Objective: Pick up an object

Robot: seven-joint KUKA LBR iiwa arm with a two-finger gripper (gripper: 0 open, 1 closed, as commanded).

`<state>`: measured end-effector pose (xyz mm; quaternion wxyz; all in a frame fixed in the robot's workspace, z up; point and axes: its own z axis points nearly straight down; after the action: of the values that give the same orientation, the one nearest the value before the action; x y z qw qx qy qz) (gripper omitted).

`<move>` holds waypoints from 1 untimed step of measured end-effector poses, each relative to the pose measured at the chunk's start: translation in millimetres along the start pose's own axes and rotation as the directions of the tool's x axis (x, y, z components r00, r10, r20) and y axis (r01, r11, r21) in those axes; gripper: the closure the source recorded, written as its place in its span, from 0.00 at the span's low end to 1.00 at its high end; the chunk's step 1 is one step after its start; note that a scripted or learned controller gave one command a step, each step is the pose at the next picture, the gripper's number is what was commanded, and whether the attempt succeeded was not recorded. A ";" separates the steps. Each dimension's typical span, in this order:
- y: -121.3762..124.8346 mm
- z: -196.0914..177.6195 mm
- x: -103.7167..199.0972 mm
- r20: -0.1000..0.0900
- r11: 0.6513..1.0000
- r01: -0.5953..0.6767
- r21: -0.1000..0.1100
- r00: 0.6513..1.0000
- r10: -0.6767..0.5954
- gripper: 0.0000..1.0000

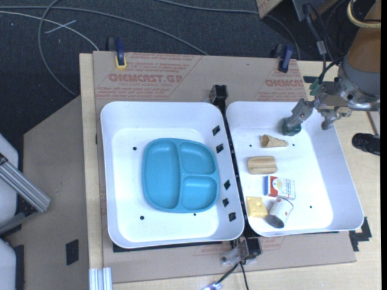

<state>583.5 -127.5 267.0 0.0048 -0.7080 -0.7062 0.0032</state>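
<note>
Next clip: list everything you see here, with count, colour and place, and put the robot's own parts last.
Bins: 2, white, side by side on the bench.
Divided plate: 1, blue, middle of the left bin.
Wedge-shaped piece: 1, tan, upper part of the right bin.
Bread-like block: 1, light brown, centre of the right bin.
Small box: 1, red, white and blue, below the block.
Yellow piece: 1, yellow, near front left of the right bin.
Small cup: 1, white with dark end, lying beside the yellow piece.
Clamps: 2, blue, back edge of the board.
Cables: several, dark floor behind.
Gripper: 1, grey, over the right bin's back right area.
</note>
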 end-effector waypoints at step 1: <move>1.8 -5.3 0.1 0.002 1.000 0.002 -0.010 1.000 -0.002 0.00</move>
<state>585.4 -127.4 272.3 0.0006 -0.7071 -0.7071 0.0002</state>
